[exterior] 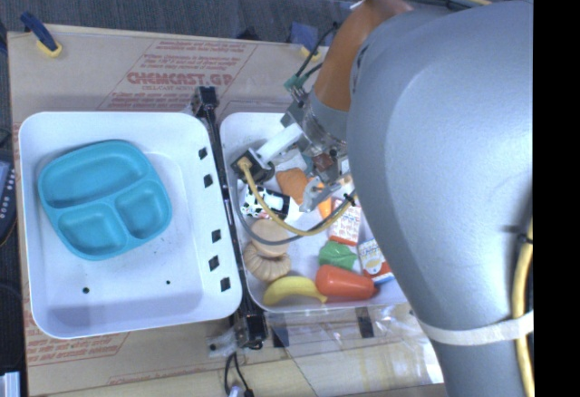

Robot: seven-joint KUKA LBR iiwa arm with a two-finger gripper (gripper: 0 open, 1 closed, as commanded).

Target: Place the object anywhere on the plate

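Note:
A blue three-compartment plate (102,197) lies in the left bin (54,314), toward its left side. My gripper (292,176) reaches down into the right bin (237,128), among a pile of toy food. An orange piece (292,183) sits right by its fingers, and a small black-and-white toy (265,203) lies just left of them. The bulky grey arm hides the right part of that bin.
Near the front of the right bin lie a yellow banana (292,290), a red-orange pepper (344,283), a green piece (337,254), a tan ridged pastry (267,257) and small cartons (349,225). A yellow cable (272,221) loops over the pile. A black clip rail (216,187) divides the bins.

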